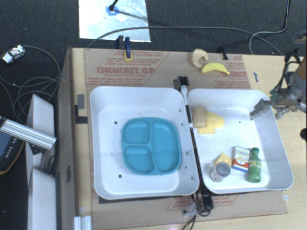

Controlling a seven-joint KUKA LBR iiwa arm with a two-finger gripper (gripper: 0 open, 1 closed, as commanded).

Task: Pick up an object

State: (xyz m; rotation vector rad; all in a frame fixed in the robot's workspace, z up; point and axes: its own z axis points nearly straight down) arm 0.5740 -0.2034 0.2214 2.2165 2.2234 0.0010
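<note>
While your arm reaches in at the right edge of the frame, the hand (261,108) hangs over the upper right rim of the right bin (240,99), and you cannot tell from here how it is set. Lower right in that bin, a green bottle (253,165) touches a small carton (241,158), with a can (220,171) just left. Near the divider sits a yellow lump (207,120). Left bin (108,109) holds a blue divided plate (150,144). A banana (214,68) lies on the desk (158,66) above.
</note>
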